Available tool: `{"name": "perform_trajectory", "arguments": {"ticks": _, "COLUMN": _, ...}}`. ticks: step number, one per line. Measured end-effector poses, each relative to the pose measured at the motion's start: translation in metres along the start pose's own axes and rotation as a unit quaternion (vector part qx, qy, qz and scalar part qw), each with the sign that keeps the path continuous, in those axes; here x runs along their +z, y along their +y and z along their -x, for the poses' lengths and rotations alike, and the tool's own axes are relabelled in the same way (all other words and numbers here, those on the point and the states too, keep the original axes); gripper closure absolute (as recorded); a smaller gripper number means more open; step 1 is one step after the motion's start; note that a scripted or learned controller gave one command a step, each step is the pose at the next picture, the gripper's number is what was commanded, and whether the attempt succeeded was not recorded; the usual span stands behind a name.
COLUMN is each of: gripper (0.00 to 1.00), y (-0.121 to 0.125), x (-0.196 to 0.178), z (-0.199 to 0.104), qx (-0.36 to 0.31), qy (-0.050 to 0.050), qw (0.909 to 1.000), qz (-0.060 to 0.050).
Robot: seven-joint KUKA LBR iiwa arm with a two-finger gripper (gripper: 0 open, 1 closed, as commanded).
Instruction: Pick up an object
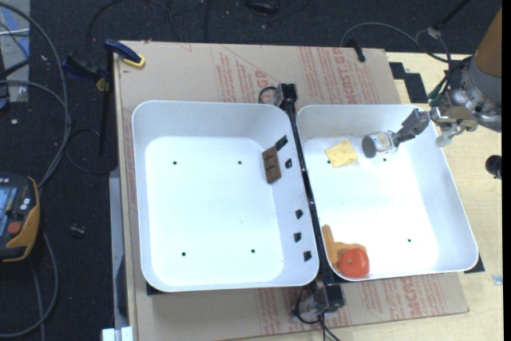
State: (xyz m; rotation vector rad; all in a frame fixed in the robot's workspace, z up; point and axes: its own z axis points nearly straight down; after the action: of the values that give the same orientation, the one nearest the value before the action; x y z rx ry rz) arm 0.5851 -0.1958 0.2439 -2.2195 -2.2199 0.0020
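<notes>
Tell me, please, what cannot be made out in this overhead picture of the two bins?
- Gripper, camera view: fingers too small and blurred to tell open or shut.
- Arm: cut off by the right edge.
- Orange object, right bin near corner: too small to identify.
- Brown piece, left bin: too small to identify.

Bench with two white bins

A brown board [239, 68] with red print covers the bench [479, 196]; the left bin [152, 124] and right bin [455, 196] sit on it side by side, touching, and a blue-and-yellow clamp [124, 53] grips its far left corner.
</notes>
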Motion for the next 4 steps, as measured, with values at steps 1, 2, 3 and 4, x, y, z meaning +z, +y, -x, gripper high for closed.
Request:
{"name": "perform_trajectory", "arguments": {"ticks": 1, "gripper": 0.0, "y": -0.017, "x": -0.012, "z": -0.022, "qx": -0.001, "qy": -0.001, "qw": 1.0, "qz": 0.002}}
{"name": "perform_trajectory", "arguments": {"ticks": 2, "gripper": 0.0, "y": -0.018, "x": 0.009, "z": -0.035, "qx": 0.0, "qy": 0.0, "qw": 1.0, "qz": 0.0}}
{"name": "perform_trajectory", "arguments": {"ticks": 3, "gripper": 0.0, "y": -0.034, "x": 0.008, "z": -0.054, "qx": -0.001, "qy": 0.0, "qw": 1.0, "qz": 0.001}}
{"name": "perform_trajectory", "arguments": {"ticks": 4, "gripper": 0.0, "y": -0.061, "x": -0.014, "z": -0.062, "qx": 0.0, "qy": -0.001, "qw": 1.0, "qz": 0.002}}
